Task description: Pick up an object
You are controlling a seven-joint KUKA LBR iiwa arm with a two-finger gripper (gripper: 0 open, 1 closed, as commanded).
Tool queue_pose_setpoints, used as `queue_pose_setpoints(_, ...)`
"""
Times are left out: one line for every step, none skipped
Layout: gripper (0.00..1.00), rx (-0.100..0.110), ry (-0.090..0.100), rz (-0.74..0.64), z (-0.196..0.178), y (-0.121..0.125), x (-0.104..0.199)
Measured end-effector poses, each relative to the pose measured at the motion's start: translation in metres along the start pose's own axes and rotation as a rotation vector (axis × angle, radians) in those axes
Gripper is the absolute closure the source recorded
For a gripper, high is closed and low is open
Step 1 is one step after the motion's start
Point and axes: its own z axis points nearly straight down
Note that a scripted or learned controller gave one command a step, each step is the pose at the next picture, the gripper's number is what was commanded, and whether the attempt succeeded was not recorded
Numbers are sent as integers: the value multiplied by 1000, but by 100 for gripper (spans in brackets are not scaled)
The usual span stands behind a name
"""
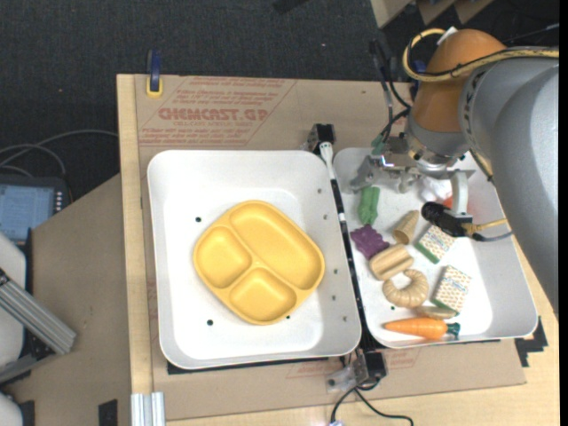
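Camera view: two shallow white bins side by side on a brown sheet (222,114) with red print, on the bench.

In the left bin (169,238), a yellow three-compartment plate (257,260), lying flat near the middle, turned at an angle to the bin walls and apart from all of them.

In the right bin (506,282), a cluster of small toy foods. Toward the far left corner, a green vegetable (368,204), lying lengthwise close to the wall between the bins. Just in front of it, a purple bunch of grapes (366,240), right beside a tan bread roll (391,260). Beyond the roll, a small tan cylinder (406,227). Nearer the front, a pale ring-shaped pastry (406,288), and at the near edge an orange carrot (417,328), green tip pointing right. To the right of these, a green-and-white box (434,244) and a pale box (451,288).

Reaching in from the right, the grey arm (524,122) with its orange band (453,78), wrist pointing down over the far part of the right bin. Gripper (383,174) low over the far left corner of that bin, just beyond the far end of the green vegetable; touching it or not, impossible to say. Released or clenched: cannot tell from this angle.
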Motion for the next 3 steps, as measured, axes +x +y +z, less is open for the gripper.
queue_pose_setpoints(0, 0, 0, 0, 0, 0, 0)
queue_pose_setpoints(0, 0, -1, 1, 0, 0, -3)
queue_pose_setpoints(0, 0, 0, 0, 0, 0, 0)
